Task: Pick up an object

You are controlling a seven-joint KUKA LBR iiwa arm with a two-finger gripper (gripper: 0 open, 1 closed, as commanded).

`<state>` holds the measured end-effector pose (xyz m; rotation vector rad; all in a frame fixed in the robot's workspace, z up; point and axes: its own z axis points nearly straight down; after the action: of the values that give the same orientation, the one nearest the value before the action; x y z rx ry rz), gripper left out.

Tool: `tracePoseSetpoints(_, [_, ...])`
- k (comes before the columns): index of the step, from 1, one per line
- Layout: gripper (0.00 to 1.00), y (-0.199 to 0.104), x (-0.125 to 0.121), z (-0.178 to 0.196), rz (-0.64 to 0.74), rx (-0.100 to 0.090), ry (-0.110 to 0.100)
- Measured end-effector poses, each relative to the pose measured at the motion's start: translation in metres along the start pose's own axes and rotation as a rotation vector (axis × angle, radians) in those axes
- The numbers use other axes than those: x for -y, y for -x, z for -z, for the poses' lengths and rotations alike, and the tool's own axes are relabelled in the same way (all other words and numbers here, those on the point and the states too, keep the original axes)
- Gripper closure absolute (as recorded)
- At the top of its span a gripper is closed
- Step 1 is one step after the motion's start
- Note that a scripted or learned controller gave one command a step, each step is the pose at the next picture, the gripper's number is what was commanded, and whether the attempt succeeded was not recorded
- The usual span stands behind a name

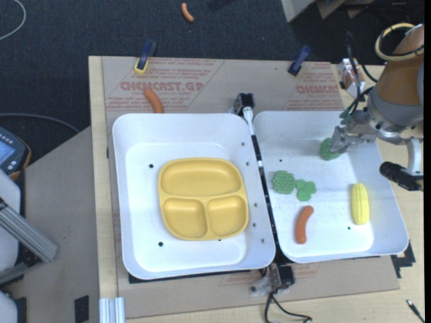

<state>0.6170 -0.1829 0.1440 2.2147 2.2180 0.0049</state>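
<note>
Reaching in from the right, the gripper [342, 140] sits low over the upper part of the right bin [289, 130], and we read a small green object [328, 151] as lying right at its tip, just to the lower left of the fingers and touching or nearly touching them. We cannot tell whether the gripper is apart or together; the metal parts blur into the green there, so we do not call it held. That green piece looks rounded, dull green, half hidden by the gripper, no clear long axis, probably soft plastic toy food. If the grab targets it, we judge the move is a short drop and squeeze almost in place, with little sideways travel. Other candidates lie farther off in the same bin: a bumpy green broccoli piece [292, 184] below and left of the gripper near the divider, a yellow corn cob [360, 203] below it with long axis running near to far, and an orange-red sausage [303, 224] toward the near edge, also running roughly near to far with a slight tilt. The left bin [135, 180] holds a yellow divided tray [202, 197], well apart from the gripper. One arm, so no choice of side.
</note>
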Motion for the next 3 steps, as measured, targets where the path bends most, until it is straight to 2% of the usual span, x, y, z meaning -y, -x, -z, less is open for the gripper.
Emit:
tracePoseSetpoints(1, [1.0, 0.01, -0.004, 0.059, -0.001, 0.001, 0.001])
tracePoseSetpoints(2, [1.0, 0.01, -0.005, 0.083, 0.0, 0.0, -0.001])
tracePoseSetpoints(3, [1.0, -0.033, -0.021, 0.076, 0.004, -0.002, -0.003])
